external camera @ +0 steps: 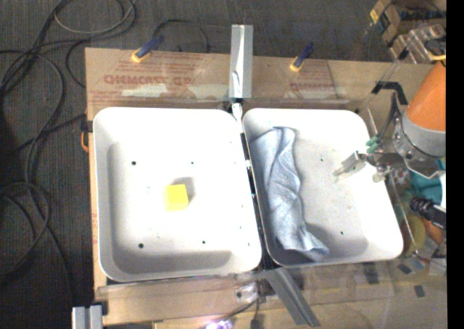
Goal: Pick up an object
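Hovering gripper, nothing grasped

You see a small yellow block lying mid left bin. Right of it, the right bin holds a crumpled blue-grey cloth. Beyond the cloth, the gripper has fingers spread, empty.

We see two white bins: the left bin dotted with a few small dark specks, the right bin the same plain white. The block is bright yellow. The cloth is pale blue-grey. The bench is tan cardboard with faded red lettering. The arm shows orange above grey. The floor is dark, crossed by black cables.
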Tool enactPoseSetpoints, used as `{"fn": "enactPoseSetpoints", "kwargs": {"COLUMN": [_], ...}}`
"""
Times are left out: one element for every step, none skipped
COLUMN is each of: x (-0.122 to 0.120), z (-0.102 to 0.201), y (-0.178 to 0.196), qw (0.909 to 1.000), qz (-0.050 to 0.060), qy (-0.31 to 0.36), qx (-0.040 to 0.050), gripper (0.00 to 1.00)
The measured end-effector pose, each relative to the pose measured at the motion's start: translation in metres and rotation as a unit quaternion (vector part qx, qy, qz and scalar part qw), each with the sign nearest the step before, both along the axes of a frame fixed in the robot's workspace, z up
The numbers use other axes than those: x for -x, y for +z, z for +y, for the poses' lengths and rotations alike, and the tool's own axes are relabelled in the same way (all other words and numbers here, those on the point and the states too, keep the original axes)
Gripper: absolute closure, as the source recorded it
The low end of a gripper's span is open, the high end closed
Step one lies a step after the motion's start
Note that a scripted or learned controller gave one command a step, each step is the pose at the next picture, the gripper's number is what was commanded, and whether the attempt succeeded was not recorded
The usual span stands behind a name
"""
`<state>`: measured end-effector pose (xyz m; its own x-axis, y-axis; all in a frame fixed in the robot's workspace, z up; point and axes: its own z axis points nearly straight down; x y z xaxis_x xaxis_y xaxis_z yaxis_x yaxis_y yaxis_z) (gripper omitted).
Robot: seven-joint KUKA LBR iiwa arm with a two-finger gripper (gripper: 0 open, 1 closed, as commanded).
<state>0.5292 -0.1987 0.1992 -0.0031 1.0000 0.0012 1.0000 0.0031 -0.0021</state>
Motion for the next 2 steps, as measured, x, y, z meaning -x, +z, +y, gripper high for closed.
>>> {"fn": "enactPoseSetpoints", "kwargs": {"x": [-0.010, -0.092], "z": [0.074, 0.053], "y": [-0.041, -0.094], "qw": [1.0000, 1.0000], "qz": [0.000, 0.000], "qy": [0.008, 0.001], "qx": [0.0004, 0.0011], "gripper": [0.00, 0.00]}}
